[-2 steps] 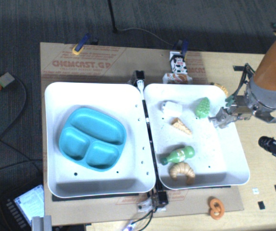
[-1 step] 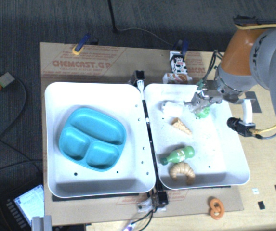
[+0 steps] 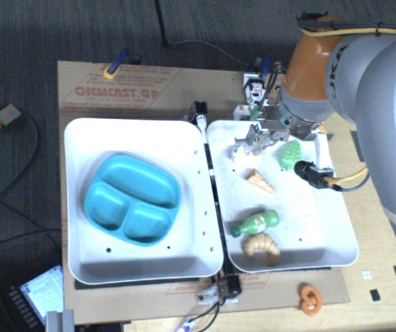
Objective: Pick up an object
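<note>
My gripper (image 3: 249, 142) hangs low over the back left part of the right bin (image 3: 336, 244), its metal fingers pointing left with nothing visible between them. Just in front of it lies a tan cone (image 3: 260, 180). A light green bumpy object (image 3: 291, 154) rests to the gripper's right, partly under the wrist. Near the bin's front lie a green bottle (image 3: 254, 223) and a brown croissant (image 3: 262, 244). The grey arm with its orange band (image 3: 313, 54) comes in from the upper right.
The left bin (image 3: 87, 261) holds a blue divided tray (image 3: 133, 198). A black cable connector (image 3: 313, 172) juts from the wrist over the right bin. An orange pretzel-like piece (image 3: 311, 299) lies on the bench in front of the bins.
</note>
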Available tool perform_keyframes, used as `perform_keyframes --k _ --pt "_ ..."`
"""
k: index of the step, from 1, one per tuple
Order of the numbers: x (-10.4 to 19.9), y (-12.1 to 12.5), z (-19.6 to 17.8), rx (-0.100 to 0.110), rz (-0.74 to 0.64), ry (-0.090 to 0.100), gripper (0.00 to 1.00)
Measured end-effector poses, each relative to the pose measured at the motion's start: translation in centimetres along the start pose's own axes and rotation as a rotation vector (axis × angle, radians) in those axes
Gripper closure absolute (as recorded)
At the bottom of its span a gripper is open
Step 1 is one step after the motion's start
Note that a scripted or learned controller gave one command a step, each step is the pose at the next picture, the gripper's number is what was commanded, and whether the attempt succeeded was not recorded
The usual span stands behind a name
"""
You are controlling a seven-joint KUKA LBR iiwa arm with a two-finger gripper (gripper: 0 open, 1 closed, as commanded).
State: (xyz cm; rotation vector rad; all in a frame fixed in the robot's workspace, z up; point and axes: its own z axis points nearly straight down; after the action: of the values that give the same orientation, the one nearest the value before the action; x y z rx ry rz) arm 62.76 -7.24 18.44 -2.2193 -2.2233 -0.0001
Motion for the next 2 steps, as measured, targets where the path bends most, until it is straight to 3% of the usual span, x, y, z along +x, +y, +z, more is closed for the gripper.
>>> perform_keyframes --k 1,2 --pt "2.3 -7.8 -3.5 0.0 0.001 -0.001 1.0" --pt "7.2 -11.3 -3.7 0.002 0.0 0.0 1.0"
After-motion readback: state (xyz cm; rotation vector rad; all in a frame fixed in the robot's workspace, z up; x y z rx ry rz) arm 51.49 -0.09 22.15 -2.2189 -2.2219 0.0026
